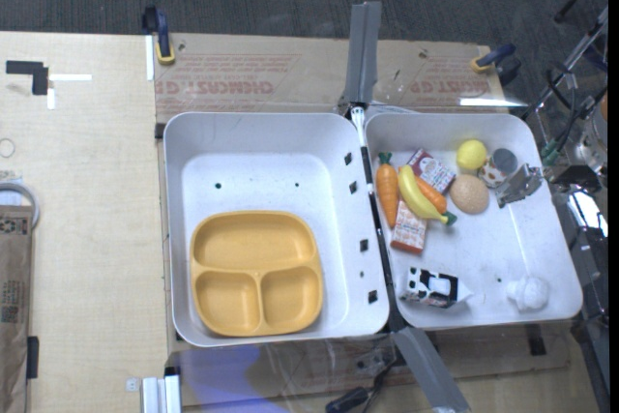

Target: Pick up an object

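Closest in the camera view, a yellow divided plate (256, 272) lies in the near part of the left bin (184, 169). In the right bin (551, 237), a black-and-white patterned carton (432, 287) lies at the near edge, with a small white lump (529, 292) in the near right corner.

Farther back sits a cluster. An orange carrot (388, 191) lies by the left wall, and a yellow banana (419, 195) is just beside it, lying over a red-and-white packet (409, 229). A second small packet (431, 169) touches the banana's far end. To the right come a tan ball (469, 194), a yellow lemon (472, 154) and a small round can (502, 163).

Just right of the can, the grey hand (520, 183) hangs low over the bin. Whether it is wide or narrow, I cannot tell, and nothing can be seen held in it.
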Robot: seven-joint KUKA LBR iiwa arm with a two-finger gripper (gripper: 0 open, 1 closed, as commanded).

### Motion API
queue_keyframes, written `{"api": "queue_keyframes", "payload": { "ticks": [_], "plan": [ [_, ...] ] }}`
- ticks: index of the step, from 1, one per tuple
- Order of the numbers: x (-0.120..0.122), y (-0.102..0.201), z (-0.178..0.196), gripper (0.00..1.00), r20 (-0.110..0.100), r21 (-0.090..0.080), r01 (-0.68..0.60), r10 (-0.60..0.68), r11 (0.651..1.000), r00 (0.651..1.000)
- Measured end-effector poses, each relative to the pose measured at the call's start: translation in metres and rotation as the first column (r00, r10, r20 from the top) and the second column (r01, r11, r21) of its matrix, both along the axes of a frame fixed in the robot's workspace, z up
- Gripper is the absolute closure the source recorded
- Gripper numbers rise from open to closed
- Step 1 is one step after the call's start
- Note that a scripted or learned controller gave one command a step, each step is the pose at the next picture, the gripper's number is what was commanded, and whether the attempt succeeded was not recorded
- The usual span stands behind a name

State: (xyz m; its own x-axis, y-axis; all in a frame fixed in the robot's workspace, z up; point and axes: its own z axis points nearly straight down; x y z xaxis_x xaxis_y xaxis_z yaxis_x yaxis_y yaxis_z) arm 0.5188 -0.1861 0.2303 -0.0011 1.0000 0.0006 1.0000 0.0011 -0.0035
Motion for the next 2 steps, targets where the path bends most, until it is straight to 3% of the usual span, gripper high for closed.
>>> {"api": "queue_keyframes", "payload": {
  "ticks": [1,2],
  "plan": [
    [0.02,0.012,-0.011,0.0,0.001,-0.001,0.101,-0.101,0.995,0.995],
    [0.042,0.095,-0.078,0.0,-0.001,-0.001,0.078,-0.078,0.997,0.997]
  ]
}}
